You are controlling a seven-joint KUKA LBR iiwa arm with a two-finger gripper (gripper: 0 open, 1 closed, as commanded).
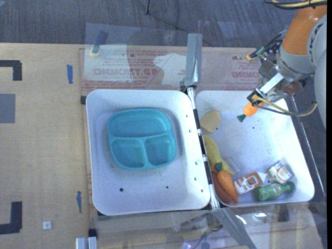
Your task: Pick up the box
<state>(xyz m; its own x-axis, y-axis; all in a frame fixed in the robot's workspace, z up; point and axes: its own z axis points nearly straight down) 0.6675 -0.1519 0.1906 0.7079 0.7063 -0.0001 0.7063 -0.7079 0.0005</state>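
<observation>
Box waiting at the near edge of the right bin, my tool up at the far edge.

My tool hangs over the right bin's far rim with a small orange thing just at its tip; whether it grips it, or is open or closed, I cannot tell. The box lies flat near the front wall, touching the carrot and just beside the green bottle. I judge it light, stiff cardboard, a bit slick; I would pinch across its short sides, clear of the neighbours.
</observation>
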